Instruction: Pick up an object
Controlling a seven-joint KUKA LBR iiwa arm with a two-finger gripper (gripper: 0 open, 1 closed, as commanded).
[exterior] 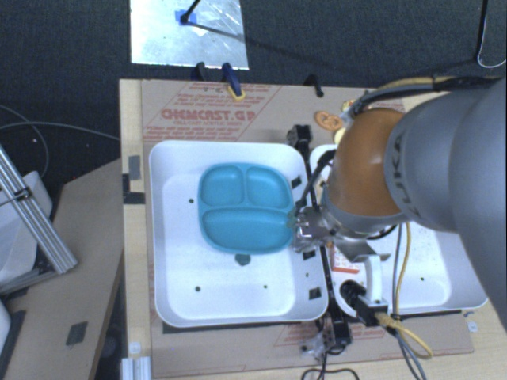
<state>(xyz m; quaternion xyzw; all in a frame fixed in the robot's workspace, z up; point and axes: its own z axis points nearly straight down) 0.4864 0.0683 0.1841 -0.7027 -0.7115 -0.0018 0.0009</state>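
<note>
Blue plate (pixel 244 208) right edge behind hand (pixel 305 232).

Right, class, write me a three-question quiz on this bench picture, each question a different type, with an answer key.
1. True or false: the blue plate lies in the left bin.
2. Multiple choice: how many compartments does the blue plate have? A) two B) three C) four
3. Fill in: the gripper sits at the plate's ____ edge, as seen by the camera.

Key:
1. True. It lies flat toward the back of that bin.
2. B. Two small ones at the back, one wide one in front.
3. Right. It is beside the divider between the left bin and the right bin.
</note>
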